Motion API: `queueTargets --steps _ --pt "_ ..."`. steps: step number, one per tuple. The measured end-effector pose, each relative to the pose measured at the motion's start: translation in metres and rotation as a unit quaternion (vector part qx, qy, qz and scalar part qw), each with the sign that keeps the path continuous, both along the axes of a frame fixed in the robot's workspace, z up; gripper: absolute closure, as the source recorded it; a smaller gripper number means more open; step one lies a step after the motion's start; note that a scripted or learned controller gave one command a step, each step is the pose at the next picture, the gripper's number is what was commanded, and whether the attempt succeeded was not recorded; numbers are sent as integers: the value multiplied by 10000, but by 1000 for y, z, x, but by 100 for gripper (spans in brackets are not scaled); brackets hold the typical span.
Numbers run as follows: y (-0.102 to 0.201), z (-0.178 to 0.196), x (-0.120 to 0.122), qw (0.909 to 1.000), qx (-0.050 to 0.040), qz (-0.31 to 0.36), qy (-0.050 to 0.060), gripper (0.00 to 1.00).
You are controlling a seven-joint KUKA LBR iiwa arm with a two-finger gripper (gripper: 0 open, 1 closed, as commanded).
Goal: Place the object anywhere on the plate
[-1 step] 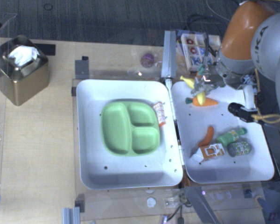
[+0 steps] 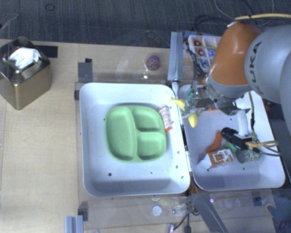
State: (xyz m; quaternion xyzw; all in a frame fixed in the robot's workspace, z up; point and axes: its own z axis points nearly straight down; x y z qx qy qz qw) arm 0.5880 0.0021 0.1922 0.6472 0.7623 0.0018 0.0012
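A green plate (image 2: 133, 132) with three compartments lies in the left bin (image 2: 102, 178). My gripper (image 2: 190, 107) hangs over the wall between the two bins, just right of the plate's upper right corner. It is shut on a yellow object (image 2: 192, 120), whose ends stick out left and below the fingers. A small white and red packet (image 2: 166, 117) lies against the plate's right rim.
The right bin (image 2: 262, 176) holds an orange piece (image 2: 216, 141) and a small printed card (image 2: 222, 157) near its front. A brown box (image 2: 22, 76) stands on the bench at far left. A small purple item (image 2: 153, 61) sits behind the left bin.
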Motion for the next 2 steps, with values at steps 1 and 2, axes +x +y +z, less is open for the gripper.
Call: queueTargets --steps 1,2 --pt "54 -8 -35 9987 -1 504 2 100" --pt "98 -7 -23 9947 -3 1024 -10 100"
